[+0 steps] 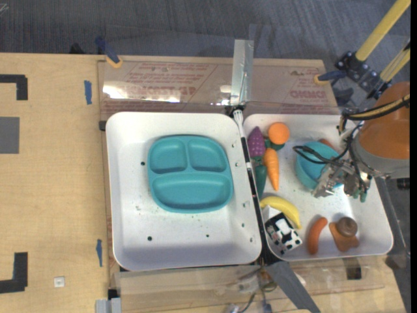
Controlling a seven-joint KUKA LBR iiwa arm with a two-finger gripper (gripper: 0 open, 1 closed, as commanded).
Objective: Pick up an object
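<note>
- Broadly, the bench carries two shallow white bins side by side: the left bin and the right bin.
- The arm comes in from the right, its orange band above the right bin's far right side.
- A teal divided plate lies flat in the middle of the left bin.
- A teal bowl sits in the right bin, just beside the gripper, which hangs low at the bowl's right edge; I cannot tell how its fingers stand, and nothing shows between them.
- A carrot lies near the bins' shared wall, below an orange and beside purple grapes.
- A banana lies lower, above a black-and-white object.
- A red sausage and a brown piece rest near the front edge.
</note>
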